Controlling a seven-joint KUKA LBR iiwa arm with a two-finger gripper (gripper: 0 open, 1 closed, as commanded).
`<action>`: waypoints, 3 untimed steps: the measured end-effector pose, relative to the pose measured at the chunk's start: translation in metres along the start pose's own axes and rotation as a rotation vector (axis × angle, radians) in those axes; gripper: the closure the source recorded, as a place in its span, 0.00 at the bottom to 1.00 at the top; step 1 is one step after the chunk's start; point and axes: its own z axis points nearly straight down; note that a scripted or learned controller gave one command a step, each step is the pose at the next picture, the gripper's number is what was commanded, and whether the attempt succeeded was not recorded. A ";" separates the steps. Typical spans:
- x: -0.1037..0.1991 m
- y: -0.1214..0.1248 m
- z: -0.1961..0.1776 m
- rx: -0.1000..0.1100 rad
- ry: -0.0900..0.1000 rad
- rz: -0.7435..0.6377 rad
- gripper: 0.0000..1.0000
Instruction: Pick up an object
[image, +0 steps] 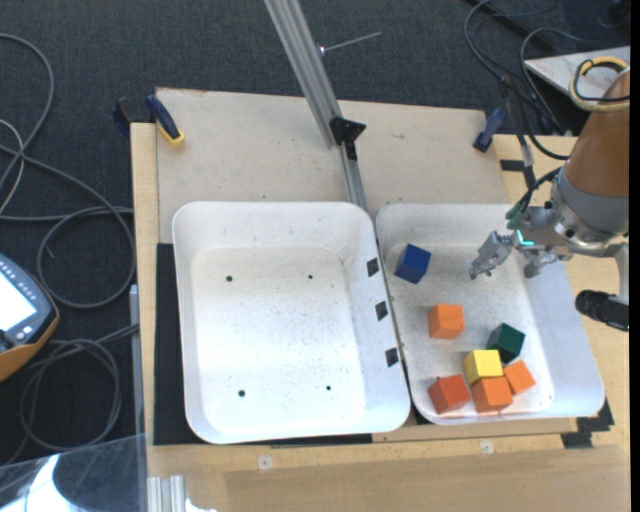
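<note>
blue cube (412, 263) left of hand (512, 256), apart | hand fingers spread, nothing btwn | right bin (560, 340)

Both white bins, left (200, 300) and right (560, 350), look like thin moulded plastic, smooth with a slight sheen and speckled with dark dots. The bench (260, 150) is seen as pale raw wood, matt and a bit scuffed. The blocks, like the blue one (412, 263) and the yellow one (484, 363), appear matt-painted. A brushed metal rail (310, 70) is caught by the light. The gripper (512, 257) looks like bare grey metal.
</note>
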 end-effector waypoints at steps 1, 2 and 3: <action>0.000 0.001 -0.002 -0.005 -0.001 0.000 0.00; 0.010 0.001 0.054 0.001 0.000 0.001 0.00; 0.012 0.001 0.110 -0.012 0.003 0.000 0.00</action>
